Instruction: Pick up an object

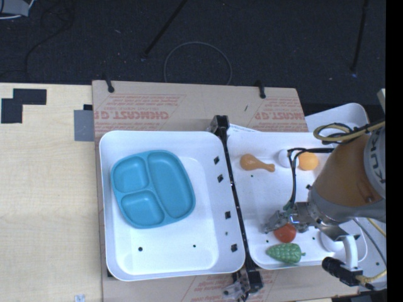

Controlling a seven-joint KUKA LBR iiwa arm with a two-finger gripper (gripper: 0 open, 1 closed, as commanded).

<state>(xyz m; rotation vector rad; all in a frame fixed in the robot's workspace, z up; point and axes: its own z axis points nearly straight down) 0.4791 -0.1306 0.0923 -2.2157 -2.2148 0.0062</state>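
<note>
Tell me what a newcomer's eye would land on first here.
First the blue divided plate, lying alone in the left bin. Next the grey and orange arm reaching into the right bin, its gripper just above a red toy. A green toy lies near that bin's front edge.

- Arm (352, 181): bulky and rounded, with a broad orange-brown band above a grey wrist section.
- Cables (315, 150): thin black leads — plus a yellowish loop — run along it.
- Gripper (286, 221): small, dark metal, with blue-tinted parts.
</note>
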